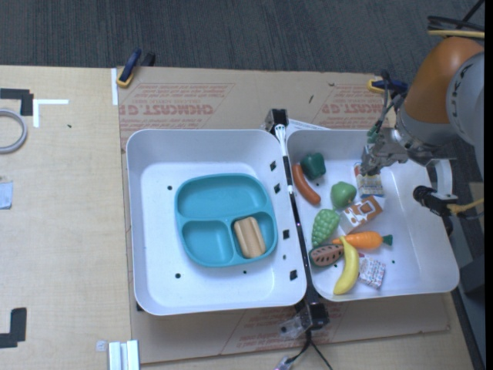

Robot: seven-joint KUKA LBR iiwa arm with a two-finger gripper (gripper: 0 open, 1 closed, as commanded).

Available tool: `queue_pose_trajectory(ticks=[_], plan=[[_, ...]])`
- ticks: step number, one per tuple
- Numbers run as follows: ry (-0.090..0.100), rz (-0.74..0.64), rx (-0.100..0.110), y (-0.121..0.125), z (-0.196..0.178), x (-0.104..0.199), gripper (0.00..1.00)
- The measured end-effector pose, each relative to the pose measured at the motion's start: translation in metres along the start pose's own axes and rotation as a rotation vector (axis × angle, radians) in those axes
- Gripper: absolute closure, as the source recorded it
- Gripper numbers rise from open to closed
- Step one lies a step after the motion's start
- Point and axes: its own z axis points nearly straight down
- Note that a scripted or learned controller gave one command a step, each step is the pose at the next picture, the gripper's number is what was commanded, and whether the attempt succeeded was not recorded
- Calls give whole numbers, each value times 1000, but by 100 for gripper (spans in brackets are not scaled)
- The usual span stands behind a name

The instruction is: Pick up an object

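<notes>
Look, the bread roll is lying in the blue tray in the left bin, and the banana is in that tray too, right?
Not quite. The bread roll does lie in the blue tray in the left bin, but the banana lies in the right bin, beside the carrot. The camera view shows it.

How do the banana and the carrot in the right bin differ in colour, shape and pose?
The banana is yellow and curved; the carrot is orange, straighter, and has a green tip at its right end. The banana runs roughly up and down the view, while the carrot lies across it, just above the banana's upper end. The banana looks longer than the carrot. Both are toy foods lying flat in the right bin.
</notes>
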Motion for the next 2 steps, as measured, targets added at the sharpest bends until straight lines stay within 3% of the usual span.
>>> queue_pose_trajectory(ticks=[1,2], plan=[[0,0,0,0,0,0,0],[3,-2,10,7,22,0,0]])
